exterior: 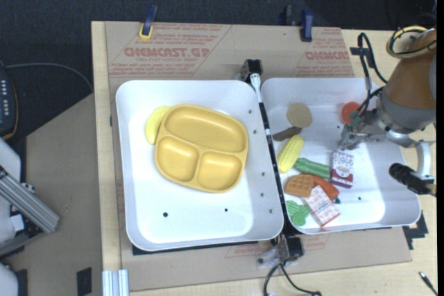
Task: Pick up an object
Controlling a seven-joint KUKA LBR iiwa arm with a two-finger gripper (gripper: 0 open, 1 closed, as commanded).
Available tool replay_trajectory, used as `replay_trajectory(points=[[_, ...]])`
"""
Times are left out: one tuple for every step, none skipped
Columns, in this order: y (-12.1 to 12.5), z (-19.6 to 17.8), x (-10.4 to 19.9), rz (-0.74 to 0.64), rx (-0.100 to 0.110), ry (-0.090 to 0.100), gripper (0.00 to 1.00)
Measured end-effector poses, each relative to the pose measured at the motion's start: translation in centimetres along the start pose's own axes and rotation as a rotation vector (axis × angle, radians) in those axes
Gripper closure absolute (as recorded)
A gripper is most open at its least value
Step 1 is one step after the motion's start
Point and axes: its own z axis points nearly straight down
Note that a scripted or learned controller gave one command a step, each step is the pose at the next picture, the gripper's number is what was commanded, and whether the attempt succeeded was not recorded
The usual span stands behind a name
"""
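A single fixed camera is mounted above the bench [208, 45] and looks down at a slant, from far enough back to frame both white bins plus a margin of dark floor on the far side. The gripper [349, 137] enters from the frame's right, so the arm's grey body and orange band [413, 83] occupy the right margin. The right bin [388, 208] lies directly beneath the gripper. The left bin [132, 149] sits well away from the gripper, toward the frame's left, across the divider between the bins. The bench's far edge, with two clamps [147, 22], appears beyond the gripper, toward the top of the frame.
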Motion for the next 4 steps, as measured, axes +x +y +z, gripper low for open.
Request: replay_trajectory(points=[[-0.2, -4.4, -0.4, 0.001, -0.004, -0.002, 1.00], [-0.4, -10.6, -1.0, -0.001, -0.007, -0.003, 1.00], [-0.3, -13.1, -1.1, -0.001, -0.004, -0.002, 1.00], [-1.0, -14.2, 4.4, -0.006, 0.002, 0.003, 1.00]])
